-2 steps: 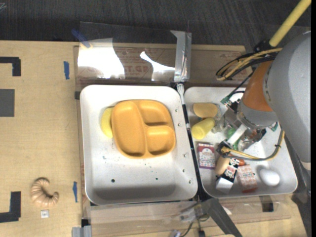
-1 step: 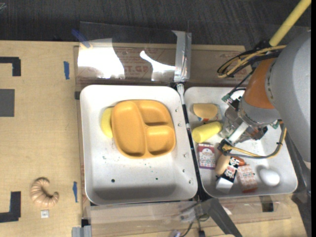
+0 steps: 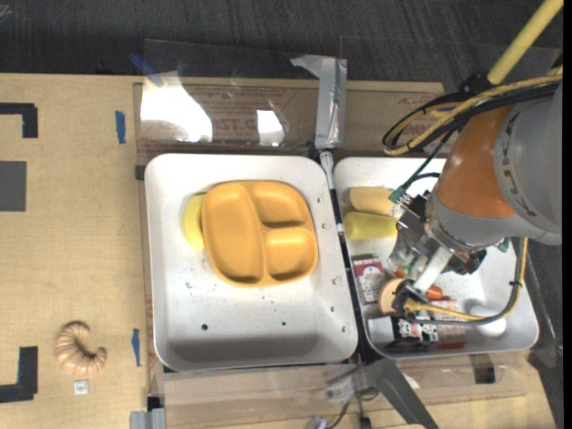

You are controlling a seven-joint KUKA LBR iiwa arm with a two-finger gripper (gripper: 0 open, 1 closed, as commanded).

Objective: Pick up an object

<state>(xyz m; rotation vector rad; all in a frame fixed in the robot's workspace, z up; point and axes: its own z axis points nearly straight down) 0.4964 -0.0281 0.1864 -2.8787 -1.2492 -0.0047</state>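
We see the arm (image 3: 500,172), grey with its orange band, reaching in from three o'clock and bending down over the right bin (image 3: 523,324). The gripper (image 3: 404,295) sits low in that bin, toward its seven o'clock part, pointing down and to the left. Clutter and the gripper's own body hide the tips, so we cannot tell how its jaws stand, nor whether anything lies between them.

Just at the gripper's tip we make out a small round tan object (image 3: 388,295); it is touching or nearly touching the tip on its nine o'clock side, though we cannot tell which. At eleven o'clock from the tip lies a small dark red packet (image 3: 367,276). Directly below, at six o'clock, a flat black-and-white printed item (image 3: 420,331) lies along the bin's near wall, with a thin orange and yellow piece (image 3: 442,308) just above it. Toward twelve o'clock, well apart from the tip, we see a pale yellow block (image 3: 368,226) and beyond it a tan roll-shaped piece (image 3: 368,198), both close to the bin's left wall.

The left bin (image 3: 170,266) holds an orange divided tray (image 3: 259,231), lying upside down by its look, over a yellow item (image 3: 192,220) that peeks out at its nine o'clock edge.

On the bench (image 3: 63,231), at seven o'clock from the left bin, a curled tan toy (image 3: 80,347) lies alone.
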